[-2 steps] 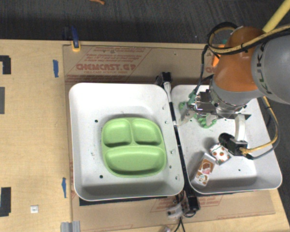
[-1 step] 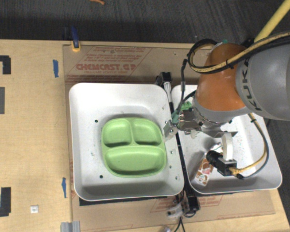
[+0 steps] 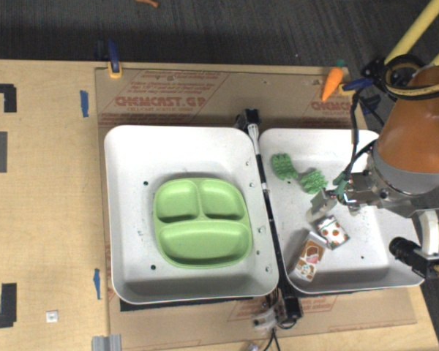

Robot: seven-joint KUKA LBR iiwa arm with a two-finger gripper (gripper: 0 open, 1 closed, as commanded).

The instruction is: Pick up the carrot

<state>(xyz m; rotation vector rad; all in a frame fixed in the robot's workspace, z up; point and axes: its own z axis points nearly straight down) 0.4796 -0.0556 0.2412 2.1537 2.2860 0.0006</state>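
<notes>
Reddish printed lettering on the cardboard sheet point(image 3: 164, 93) behind the bins, too blurred to read

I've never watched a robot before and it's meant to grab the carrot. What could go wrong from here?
1. The carrot lies outside the bins, on the cardboard behind the right bin, while the gripper sits low inside that bin, so it may miss it altogether.
2. The gripper is beside a small printed box and a green toy; it might grab or knock one instead.
</notes>
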